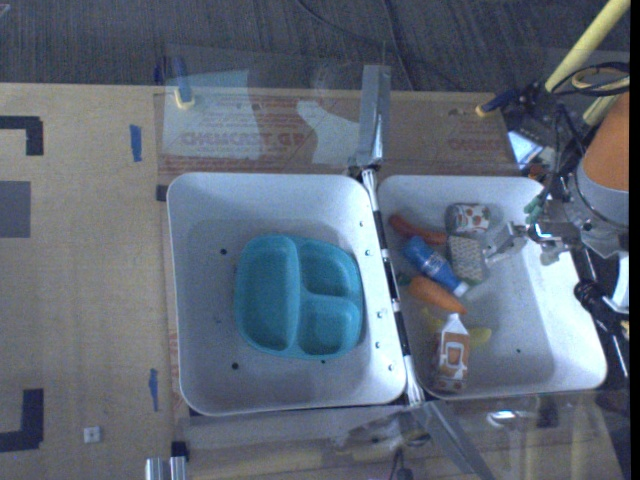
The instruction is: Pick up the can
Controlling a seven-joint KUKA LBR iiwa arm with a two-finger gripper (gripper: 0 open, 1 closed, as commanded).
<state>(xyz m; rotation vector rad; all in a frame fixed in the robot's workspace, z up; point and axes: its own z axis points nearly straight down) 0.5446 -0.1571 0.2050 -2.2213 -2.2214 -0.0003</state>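
In the right bin (560, 353), centre-right of frame, I see the gripper (478, 256) hanging just below the can (470, 217) lying on its side, its fingers too blurred to read.

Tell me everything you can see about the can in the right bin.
The can is small and grey with a label showing red patches, lying on its side near the back of the right bin. A grey mesh-like object lies just in front of it. The gripper is close on its right, not holding it.
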